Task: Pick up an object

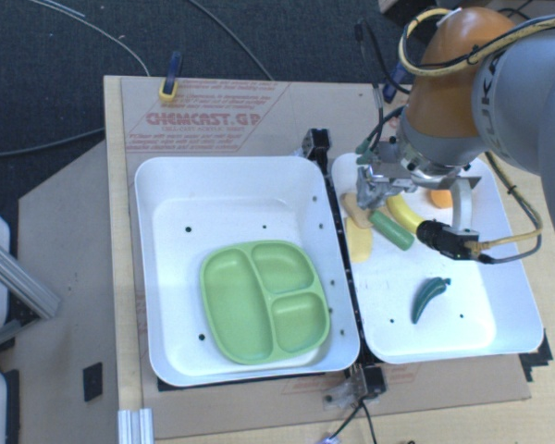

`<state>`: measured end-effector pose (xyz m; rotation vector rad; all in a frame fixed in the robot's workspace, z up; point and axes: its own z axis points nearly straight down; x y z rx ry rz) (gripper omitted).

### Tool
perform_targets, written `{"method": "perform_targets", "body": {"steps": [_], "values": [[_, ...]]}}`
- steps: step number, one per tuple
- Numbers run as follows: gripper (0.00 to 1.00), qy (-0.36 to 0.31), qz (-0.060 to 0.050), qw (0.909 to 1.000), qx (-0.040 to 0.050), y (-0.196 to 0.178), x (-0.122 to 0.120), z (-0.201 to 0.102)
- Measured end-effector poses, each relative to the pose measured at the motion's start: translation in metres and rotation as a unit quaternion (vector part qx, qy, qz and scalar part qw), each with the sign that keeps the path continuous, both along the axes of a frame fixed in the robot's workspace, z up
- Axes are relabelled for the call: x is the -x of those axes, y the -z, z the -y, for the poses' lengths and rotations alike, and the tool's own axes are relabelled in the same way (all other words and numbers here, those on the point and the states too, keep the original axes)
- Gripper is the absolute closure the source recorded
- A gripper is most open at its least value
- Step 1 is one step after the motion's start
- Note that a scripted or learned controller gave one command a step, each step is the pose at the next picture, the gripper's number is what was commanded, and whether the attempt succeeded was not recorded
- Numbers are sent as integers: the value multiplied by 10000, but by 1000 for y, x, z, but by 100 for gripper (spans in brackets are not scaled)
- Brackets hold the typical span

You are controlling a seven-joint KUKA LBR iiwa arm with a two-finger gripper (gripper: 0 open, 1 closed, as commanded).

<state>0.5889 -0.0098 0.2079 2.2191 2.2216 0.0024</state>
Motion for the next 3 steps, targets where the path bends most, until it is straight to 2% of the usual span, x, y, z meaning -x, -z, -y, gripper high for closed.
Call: {"method": "perform_targets", "body": {"steps": [1, 2, 3], "values": [[100, -17, 7, 10000, -2, 3, -24, -49], [100, -21, 18, 10000, -5, -21, -46, -91], [0, -3, -5, 10000, 4, -20, -44, -88]]}}
